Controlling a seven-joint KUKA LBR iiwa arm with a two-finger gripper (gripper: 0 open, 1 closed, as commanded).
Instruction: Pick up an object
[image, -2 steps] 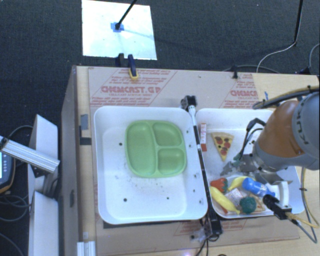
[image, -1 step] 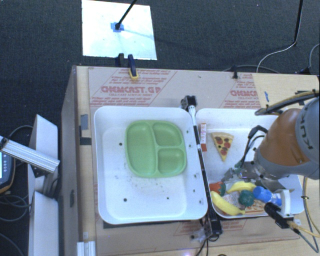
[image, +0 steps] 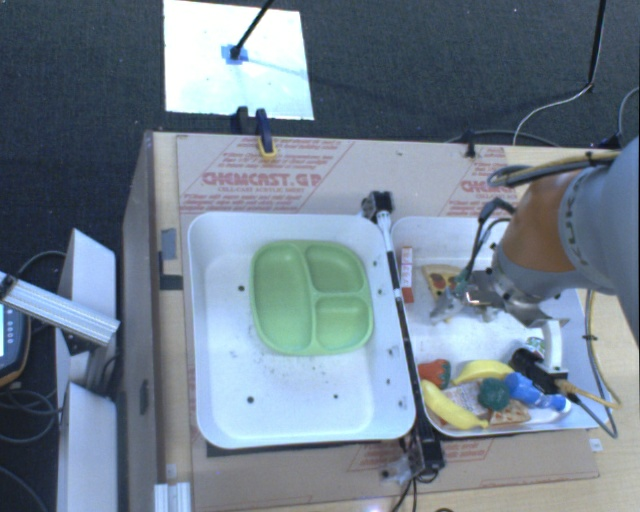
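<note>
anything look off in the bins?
Nothing looks spilled or broken. The green divided plate sits slightly rotated in the left bin. The toys, two bananas among them, are crowded into the right bin's near corner, by the divider.

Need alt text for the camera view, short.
A grey arm's gripper reaches from the right into the right white bin, above toy food including a banana and a pizza slice. The left bin holds a green divided plate.

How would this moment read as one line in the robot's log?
tool: over right white bin | near: pizza-slice toy | green divided plate: left white bin
</note>
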